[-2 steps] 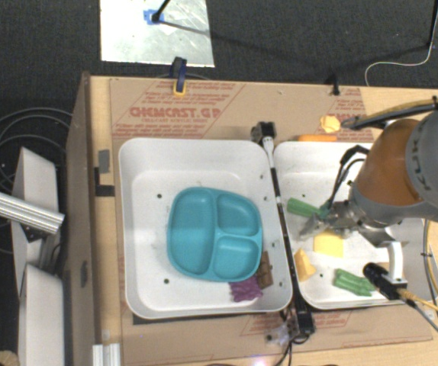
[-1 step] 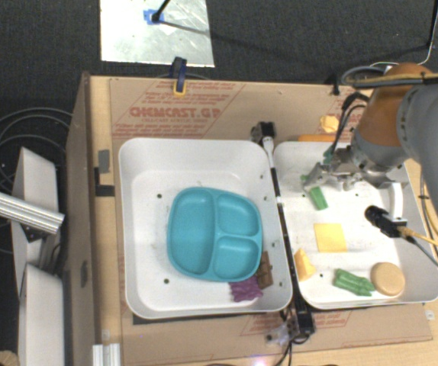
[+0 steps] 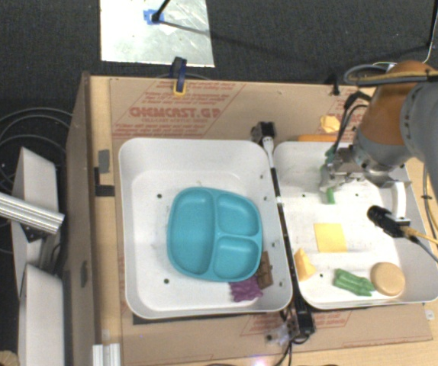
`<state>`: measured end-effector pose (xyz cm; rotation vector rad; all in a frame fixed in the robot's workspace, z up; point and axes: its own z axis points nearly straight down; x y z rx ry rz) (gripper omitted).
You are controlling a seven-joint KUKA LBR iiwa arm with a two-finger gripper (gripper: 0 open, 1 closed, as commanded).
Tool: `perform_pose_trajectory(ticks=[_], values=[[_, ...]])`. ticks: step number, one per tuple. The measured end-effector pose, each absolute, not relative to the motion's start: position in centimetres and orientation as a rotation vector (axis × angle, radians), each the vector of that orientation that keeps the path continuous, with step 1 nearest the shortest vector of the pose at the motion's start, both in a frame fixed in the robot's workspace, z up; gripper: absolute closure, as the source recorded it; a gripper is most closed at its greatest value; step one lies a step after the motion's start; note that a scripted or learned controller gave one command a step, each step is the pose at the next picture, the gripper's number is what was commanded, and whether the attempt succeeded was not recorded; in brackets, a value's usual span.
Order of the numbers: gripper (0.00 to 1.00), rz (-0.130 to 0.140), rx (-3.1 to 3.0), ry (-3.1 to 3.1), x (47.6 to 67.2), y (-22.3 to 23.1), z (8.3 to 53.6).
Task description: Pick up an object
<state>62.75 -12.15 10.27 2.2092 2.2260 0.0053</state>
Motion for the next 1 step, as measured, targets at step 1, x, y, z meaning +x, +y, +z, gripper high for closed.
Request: perform_pose_trajectory(ticks=[1], values=[[1.00,0.013,2.206,2.231,59.71,-4.18,18.99]])
